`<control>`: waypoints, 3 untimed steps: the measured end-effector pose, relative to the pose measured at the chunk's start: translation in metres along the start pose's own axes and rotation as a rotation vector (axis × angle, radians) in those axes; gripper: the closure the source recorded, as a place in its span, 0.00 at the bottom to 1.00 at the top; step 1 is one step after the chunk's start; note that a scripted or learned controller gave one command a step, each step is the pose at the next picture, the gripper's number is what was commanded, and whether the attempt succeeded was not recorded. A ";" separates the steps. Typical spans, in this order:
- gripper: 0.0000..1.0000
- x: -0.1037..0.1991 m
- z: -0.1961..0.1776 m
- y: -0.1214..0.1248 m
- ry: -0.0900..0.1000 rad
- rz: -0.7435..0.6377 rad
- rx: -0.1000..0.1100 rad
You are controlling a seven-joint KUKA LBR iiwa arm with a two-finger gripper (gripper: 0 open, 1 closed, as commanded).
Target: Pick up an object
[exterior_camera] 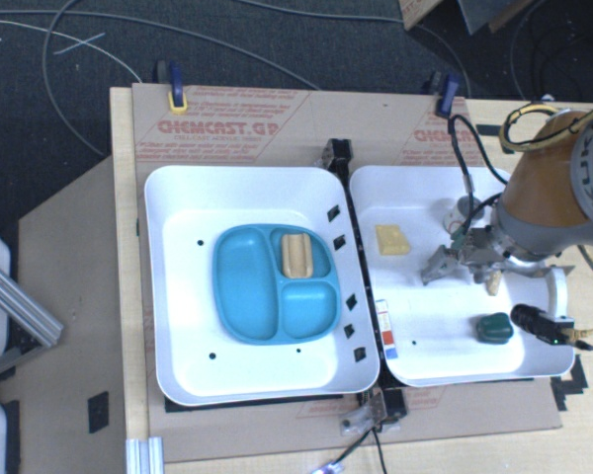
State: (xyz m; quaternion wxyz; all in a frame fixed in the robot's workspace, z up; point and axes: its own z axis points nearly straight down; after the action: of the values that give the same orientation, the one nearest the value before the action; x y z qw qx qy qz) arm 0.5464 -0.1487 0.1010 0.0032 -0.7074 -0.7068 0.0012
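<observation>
My gripper hangs over the right bin, near the middle of its right half, on the grey arm with the orange band. A yellow block lies on the bin floor to the left of the gripper, apart from it. Just below and to the right of the gripper rests a dark green object near the bin's front wall. I see nothing held in the gripper.
The left bin holds a blue divided plate with a tan block in its upper right compartment. A row of black clips runs along the divide between the bins. Cables trail behind the right bin.
</observation>
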 end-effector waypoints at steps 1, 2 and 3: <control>1.00 0.000 -0.014 0.001 -0.001 0.000 -0.006; 1.00 0.003 -0.059 0.006 -0.004 -0.002 -0.011; 1.00 -0.006 -0.113 0.013 -0.005 -0.001 -0.013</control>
State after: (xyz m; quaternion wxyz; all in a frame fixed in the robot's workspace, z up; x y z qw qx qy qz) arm 0.5605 -0.1549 0.2144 -0.0030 -0.7069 -0.7073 -0.0016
